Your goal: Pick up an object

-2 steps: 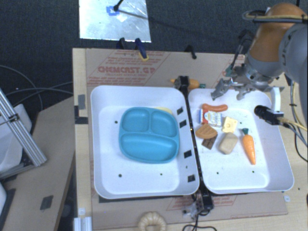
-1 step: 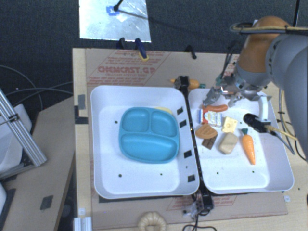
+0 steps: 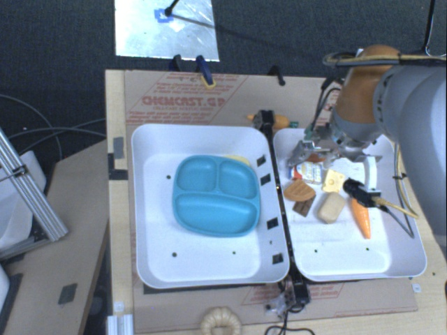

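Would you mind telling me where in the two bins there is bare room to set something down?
The right bin is bare along its near half, below the carrot and the pale block. Its far half is crowded with small items under the gripper. In the left bin, the bare floor rings the blue tray, widest along the near edge.

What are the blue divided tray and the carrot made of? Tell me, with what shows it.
Blue divided tray: looks like moulded plastic, with an even flat colour, rounded compartment ridges and a soft sheen. Carrot: probably a plastic or rubber toy, uniformly orange and smooth, though the view is too coarse to rule out a real one.
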You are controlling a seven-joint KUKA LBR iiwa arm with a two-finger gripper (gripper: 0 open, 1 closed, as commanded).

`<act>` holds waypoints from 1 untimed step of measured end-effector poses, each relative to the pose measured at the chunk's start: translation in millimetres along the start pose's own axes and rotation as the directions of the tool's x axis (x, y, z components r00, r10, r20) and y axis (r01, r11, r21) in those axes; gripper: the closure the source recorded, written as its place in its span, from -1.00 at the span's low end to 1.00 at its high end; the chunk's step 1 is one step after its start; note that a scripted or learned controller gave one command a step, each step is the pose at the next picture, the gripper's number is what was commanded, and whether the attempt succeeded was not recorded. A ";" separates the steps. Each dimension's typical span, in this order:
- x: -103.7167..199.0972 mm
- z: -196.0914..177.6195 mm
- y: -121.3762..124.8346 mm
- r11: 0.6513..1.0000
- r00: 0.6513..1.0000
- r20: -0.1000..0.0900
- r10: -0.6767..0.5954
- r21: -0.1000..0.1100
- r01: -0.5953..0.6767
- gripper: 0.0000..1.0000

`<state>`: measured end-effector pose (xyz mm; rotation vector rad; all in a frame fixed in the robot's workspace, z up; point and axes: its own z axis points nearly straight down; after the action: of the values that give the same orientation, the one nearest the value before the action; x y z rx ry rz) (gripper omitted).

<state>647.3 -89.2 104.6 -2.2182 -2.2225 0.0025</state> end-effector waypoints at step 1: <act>0.2 19.6 1.0 1.000 1.000 0.001 0.000 -0.004 0.000 -1.00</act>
<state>648.2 -89.0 85.0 -2.2205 -2.2246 -0.0009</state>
